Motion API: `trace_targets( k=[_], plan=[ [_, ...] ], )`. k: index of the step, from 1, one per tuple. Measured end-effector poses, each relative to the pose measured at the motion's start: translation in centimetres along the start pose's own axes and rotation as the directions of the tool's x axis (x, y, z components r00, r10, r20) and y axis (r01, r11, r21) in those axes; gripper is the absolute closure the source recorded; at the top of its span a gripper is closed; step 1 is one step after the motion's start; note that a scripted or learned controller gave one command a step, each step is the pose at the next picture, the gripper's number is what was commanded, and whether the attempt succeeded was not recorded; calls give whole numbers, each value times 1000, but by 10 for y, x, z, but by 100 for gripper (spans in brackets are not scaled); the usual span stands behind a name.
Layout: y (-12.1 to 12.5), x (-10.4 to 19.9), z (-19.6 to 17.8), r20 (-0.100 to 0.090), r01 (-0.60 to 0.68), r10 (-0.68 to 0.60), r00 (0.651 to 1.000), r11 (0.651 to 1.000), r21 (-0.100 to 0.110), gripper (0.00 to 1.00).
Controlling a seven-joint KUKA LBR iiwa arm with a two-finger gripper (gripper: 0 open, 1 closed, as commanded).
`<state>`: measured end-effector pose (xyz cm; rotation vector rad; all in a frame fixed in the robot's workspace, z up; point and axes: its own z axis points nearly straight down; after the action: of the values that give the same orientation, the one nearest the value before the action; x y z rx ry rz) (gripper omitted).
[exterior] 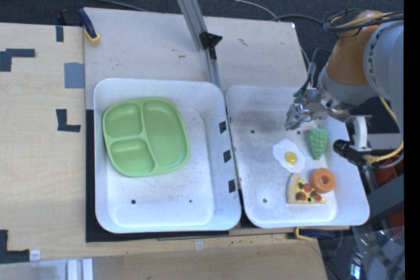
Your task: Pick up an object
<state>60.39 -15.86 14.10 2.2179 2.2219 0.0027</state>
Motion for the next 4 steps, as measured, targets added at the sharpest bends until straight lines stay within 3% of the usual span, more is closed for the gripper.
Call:
trace_targets(
  k=[2,4],
  plan=[
    [-7,-3,-108,1,0,0,1000,1000,-3,100],
    [-38,112,-104,-2,5,-5,1000,1000,6,100]
  ],
)
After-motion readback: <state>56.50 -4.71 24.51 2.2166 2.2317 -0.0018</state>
